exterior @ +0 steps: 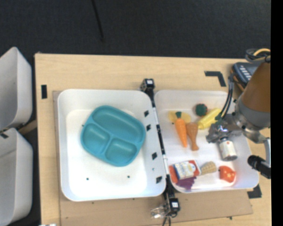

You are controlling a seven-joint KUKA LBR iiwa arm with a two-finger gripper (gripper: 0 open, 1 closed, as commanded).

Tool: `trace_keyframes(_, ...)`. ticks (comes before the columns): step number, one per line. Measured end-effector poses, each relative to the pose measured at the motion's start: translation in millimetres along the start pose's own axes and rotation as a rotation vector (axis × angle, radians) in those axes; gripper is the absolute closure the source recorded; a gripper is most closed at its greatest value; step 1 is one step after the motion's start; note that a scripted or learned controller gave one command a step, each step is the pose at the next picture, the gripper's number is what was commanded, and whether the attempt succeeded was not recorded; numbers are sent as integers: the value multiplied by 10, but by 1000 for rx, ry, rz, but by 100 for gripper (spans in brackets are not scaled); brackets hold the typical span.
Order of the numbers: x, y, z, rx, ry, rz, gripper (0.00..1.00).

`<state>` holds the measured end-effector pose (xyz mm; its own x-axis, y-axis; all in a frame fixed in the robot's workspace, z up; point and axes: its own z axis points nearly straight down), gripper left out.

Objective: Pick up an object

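Note:
The right bin [172, 99] holds an orange carrot [180, 131], a tan cone [193, 134], a dark green ball [201, 109], a yellow banana-like piece [209, 118], a silver can [227, 150], a red tomato [227, 173], a red and white packet [185, 169] and a small biscuit-coloured piece [208, 167]. My gripper [218, 132] hangs low over the right side of this bin, just above the silver can and right of the cone. The arm's grey and orange wrist [257, 98] rises behind it.
The left bin [68, 182] carries a blue sectioned plate [113, 135]. A black hinge strip [154, 140] runs between the bins. White blocks [7, 112] stand at the left of the bench. A black part [258, 165] juts in at the right edge.

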<state>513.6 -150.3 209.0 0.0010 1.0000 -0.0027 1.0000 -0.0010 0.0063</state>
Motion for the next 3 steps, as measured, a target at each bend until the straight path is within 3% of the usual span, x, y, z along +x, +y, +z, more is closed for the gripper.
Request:
trace_keyframes(1, -16, 17, -339, 1, 1, -3, 100)
trace_keyframes(3, 909, 533, -260, 5, 3, -7, 100)
